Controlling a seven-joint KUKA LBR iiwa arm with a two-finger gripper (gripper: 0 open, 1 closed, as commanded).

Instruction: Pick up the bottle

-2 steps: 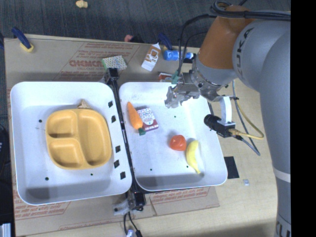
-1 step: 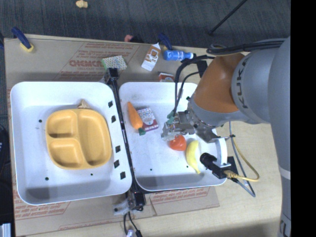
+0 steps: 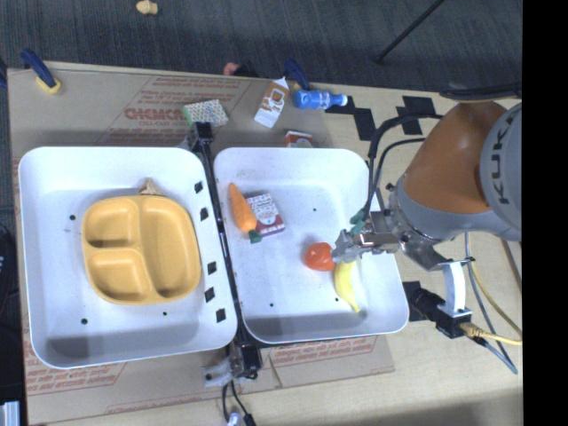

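The bottle point(image 3: 312, 99) is small and blue with a white cap end, lying on its side on the bench behind the right bin point(image 3: 293, 161), outside both bins. My gripper point(image 3: 351, 243) hangs low over the right side of the right bin, far in front of the bottle. It sits just right of a red tomato point(image 3: 318, 256) and above a yellow banana point(image 3: 347, 287). I see nothing of the bottle near the gripper.
An orange carrot point(image 3: 241, 207) and a small red-and-white packet point(image 3: 265, 214) lie in the right bin. The left bin point(image 3: 35, 238) bears a yellow divided plate point(image 3: 140, 247). A small carton point(image 3: 272, 104) and a green packet point(image 3: 206, 111) lie beside the bottle.
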